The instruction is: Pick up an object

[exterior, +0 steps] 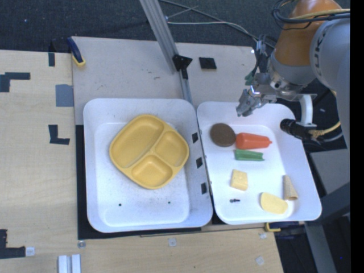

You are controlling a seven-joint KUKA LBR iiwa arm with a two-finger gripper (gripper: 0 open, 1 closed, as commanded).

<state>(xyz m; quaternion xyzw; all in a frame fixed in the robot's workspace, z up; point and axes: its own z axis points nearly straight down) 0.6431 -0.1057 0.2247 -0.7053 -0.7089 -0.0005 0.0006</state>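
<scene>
The right bin [296,152] holds a brown round patty [222,135], an orange carrot [253,140], a green bean [249,156], a yellow cheese cube [239,180], a yellow slice [273,203] and a tan cone [290,187]. My gripper [245,108] hangs over the bin's back edge, above and behind the carrot and right of the patty. It touches none of them and nothing shows between its fingers.
The left bin [96,169] carries a yellow divided plate [149,151]. A metal pole [162,27] slants down to the gap between the bins. The grey arm with its orange band [301,30] fills the upper right. A blue and yellow clamp [75,51] sits at the bench's back left.
</scene>
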